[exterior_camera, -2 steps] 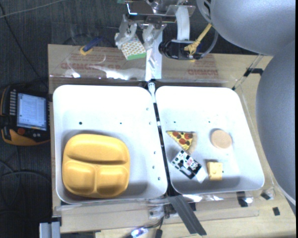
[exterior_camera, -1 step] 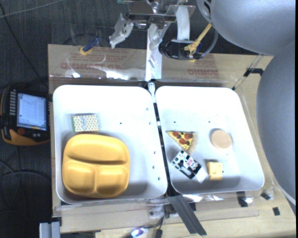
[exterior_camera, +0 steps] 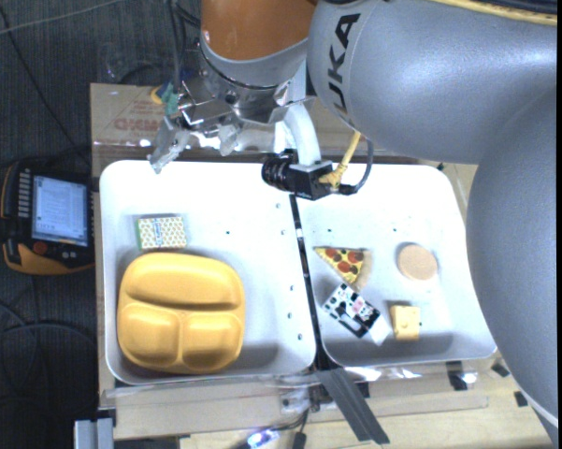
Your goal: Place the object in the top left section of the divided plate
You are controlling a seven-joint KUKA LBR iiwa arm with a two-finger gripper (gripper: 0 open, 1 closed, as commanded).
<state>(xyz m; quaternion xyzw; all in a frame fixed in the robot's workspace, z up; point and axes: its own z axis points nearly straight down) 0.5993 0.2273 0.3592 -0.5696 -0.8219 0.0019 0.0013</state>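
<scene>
Hand: my hand (exterior_camera: 192, 124) hangs at the upper left of the frame, above the far rim of the left white plastic bin (exterior_camera: 252, 241). I cannot tell its state, nor see anything carried in it.

Arm: my grey arm with the orange band (exterior_camera: 355, 54) fills the top and right of the frame.

Divided plate: the yellow moulded plastic plate with three raised-edge sections (exterior_camera: 180, 309) sits in the lower left of the left bin. Its upper section and two lower sections all look bare.

Nearest object: a small square green-and-white patterned packet (exterior_camera: 163, 232) lies flat on the bin floor, just above the plate's upper left corner, close to it but outside it.

Right bin: the right white plastic bin (exterior_camera: 449, 204) carries a toy pizza slice, triangular with red spots (exterior_camera: 342, 262), a round tan wooden disc (exterior_camera: 417, 262), a black-and-white patterned block (exterior_camera: 352, 311) and a small yellow cube (exterior_camera: 406, 322).

Task's thing: the task does not name the object; I judge it to be one of the loose items, all of them resting on bin floors.

Done: nothing, as far as the frame shows. No item lies in the plate.

Left: pick an object, lift it, carry it over the plate's upper left section, release it there.

Counter: a brown counter edge (exterior_camera: 122, 110) shows behind the bins.
</scene>
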